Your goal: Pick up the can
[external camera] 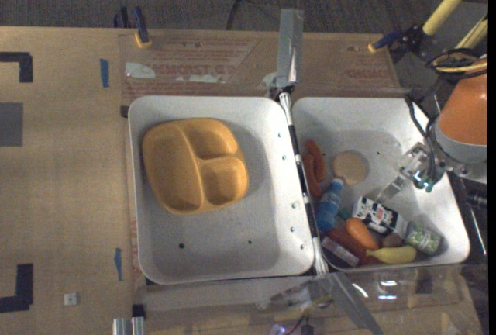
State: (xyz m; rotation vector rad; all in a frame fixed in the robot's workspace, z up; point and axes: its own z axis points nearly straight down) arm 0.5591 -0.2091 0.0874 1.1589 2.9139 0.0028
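Can (423, 240) lying on side in right bin (446, 194), near-right corner; long axis runs roughly left-right, slightly tilted; label green-white (print unreadable). Banana (396, 254) just beside it, carrot (362, 233) and carton (375, 215) further left. Blue bottle (328, 206) partly hidden among clutter. Pincer (417, 173) hovers above bin, apart from can; fingers blurred, cannot tell state. Left bin (209, 256) holds yellow tray (195, 164).

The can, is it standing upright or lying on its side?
On its side: the can lies in the right bin's near corner, its long green side facing up, beside the banana.
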